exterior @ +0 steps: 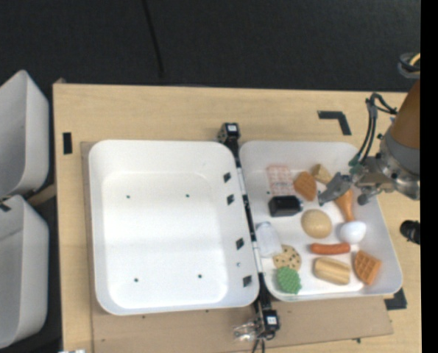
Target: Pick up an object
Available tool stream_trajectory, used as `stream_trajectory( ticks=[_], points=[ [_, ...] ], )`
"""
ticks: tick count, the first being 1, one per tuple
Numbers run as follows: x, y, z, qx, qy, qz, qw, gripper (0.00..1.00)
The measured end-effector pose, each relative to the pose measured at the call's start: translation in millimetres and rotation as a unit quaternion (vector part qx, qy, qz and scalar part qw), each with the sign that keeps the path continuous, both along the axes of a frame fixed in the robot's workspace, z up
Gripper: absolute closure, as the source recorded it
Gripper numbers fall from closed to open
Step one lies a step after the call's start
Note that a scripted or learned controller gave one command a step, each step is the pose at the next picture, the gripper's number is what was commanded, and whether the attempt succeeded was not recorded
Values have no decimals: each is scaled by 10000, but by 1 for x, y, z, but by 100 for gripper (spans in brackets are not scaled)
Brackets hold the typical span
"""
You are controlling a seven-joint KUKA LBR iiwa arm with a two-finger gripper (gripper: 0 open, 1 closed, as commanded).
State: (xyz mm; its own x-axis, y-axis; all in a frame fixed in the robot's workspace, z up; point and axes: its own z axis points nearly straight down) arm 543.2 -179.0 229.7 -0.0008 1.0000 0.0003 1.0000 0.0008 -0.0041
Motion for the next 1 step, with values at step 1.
stream_trajectory(
  ticks=[1],
  points=[
    [-33,2,-136,-1,14,-16,10000,0]
  ],
)
